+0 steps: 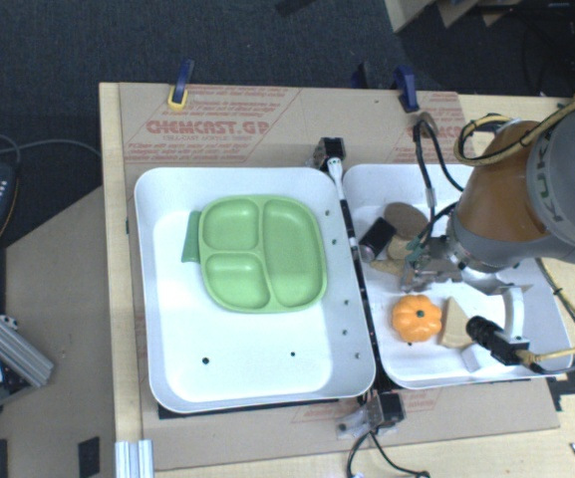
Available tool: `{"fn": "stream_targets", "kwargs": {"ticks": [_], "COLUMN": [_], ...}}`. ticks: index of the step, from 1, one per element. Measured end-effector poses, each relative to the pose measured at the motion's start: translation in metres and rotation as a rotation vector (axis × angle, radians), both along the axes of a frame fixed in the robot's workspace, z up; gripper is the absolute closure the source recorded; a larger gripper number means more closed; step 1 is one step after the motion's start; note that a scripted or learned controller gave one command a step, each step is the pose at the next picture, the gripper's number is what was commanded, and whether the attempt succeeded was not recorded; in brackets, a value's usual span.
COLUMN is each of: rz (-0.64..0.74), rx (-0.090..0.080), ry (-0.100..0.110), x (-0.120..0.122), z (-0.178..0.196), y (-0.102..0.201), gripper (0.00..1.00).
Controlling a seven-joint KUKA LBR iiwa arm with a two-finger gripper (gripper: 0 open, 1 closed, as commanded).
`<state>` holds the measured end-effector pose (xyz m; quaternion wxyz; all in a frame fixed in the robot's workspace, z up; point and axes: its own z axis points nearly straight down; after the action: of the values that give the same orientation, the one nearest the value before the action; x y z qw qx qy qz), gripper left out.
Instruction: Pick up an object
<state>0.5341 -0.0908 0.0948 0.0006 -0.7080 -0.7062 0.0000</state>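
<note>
The right bin [556, 312] is taken as the landmark. Near its front-left part a small orange pumpkin [417, 319] is seen, lying on the bin floor with a tan wedge-shaped piece [454, 325] touching it on the side away from the left bin [167, 267]. Toward the back of the right bin, a brownish round object [404, 217] and a small black block [377, 235] are seen near the dividing wall. In the left bin a green divided plate [263, 252] is laid, well apart from everything in the right bin.

The gripper [419, 267] is held low over the middle of the right bin, just behind the pumpkin, under the orange-banded wrist. Whether the claw is open or closed cannot be told; nothing can be made out in its grasp.

The pumpkin is judged the likeliest target. It is expected to be light and probably of hollow plastic or foam, so little force should be needed. Its rounded, smooth skin may be slippery, and a roll toward the tan piece could be caused by an off-centre pinch. A hold across its widest middle, taken from straight above, is judged best. The tan wedge beside it may be caught by one side of the claw if the approach is made on that flank.
</note>
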Motion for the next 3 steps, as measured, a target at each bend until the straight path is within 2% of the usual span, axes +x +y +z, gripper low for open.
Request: {"fn": "stream_targets", "kwargs": {"ticks": [2,3], "rz": [0.003,0.004], "rx": [-0.002,-0.002], "ry": [-0.004,-0.005], "x": [-0.014,-0.013], "z": [0.116,0.130], "y": [-0.002,-0.001], "gripper": [1.00,1.00]}}
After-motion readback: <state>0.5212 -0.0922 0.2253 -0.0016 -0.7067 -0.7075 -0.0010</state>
